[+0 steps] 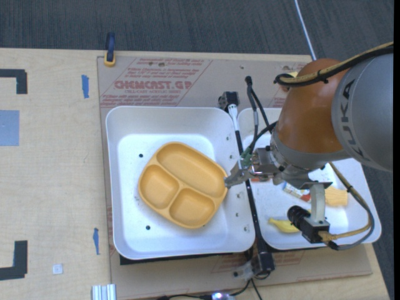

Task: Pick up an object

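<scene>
A yellow-orange divided plate [181,185] with three compartments lies flat in the left white bin [115,167], toward its right side. My gripper [239,175] hangs low over the ridge between the two bins, right at the plate's right rim. Whether it touches the rim is unclear. The orange-banded wrist above hides most of the gripper. In the right white bin [364,189] lie a small yellow banana [282,225], a pale yellow wedge [337,197] and a small orange-red piece [299,194], all below and right of the gripper.
Black cables [250,99] run along the divide between the bins. A black fitting on a cable [307,225] hangs over the right bin near the banana. The arm's body covers the upper part of the right bin. A brown board [156,80] lies under both bins.
</scene>
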{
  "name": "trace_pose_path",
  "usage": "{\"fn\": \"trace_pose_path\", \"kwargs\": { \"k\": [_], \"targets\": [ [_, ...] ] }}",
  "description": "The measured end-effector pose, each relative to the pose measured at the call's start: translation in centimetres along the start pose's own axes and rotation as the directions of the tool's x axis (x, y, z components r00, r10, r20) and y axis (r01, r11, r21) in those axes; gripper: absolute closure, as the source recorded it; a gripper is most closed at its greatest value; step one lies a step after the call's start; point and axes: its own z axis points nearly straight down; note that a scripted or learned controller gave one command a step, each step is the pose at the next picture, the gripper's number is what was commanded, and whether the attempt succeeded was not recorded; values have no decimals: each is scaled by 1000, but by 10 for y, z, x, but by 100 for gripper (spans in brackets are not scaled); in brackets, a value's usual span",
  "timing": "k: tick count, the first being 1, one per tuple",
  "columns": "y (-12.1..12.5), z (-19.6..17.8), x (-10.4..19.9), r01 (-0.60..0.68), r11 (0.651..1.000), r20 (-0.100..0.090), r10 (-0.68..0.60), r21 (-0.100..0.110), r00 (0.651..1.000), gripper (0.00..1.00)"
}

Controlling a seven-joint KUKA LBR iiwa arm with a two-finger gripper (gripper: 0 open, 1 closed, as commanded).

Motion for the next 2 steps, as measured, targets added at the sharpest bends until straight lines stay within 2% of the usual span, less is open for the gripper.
{"fn": "trace_pose_path", "kwargs": {
  "k": [1, 2],
  "targets": [
    [1, -10, 1, 1, 1000, 0, -1, -3, 1000, 100],
    [6, 34, -59, -5, 1000, 0, 5, 13, 1000, 100]
  ]
}}
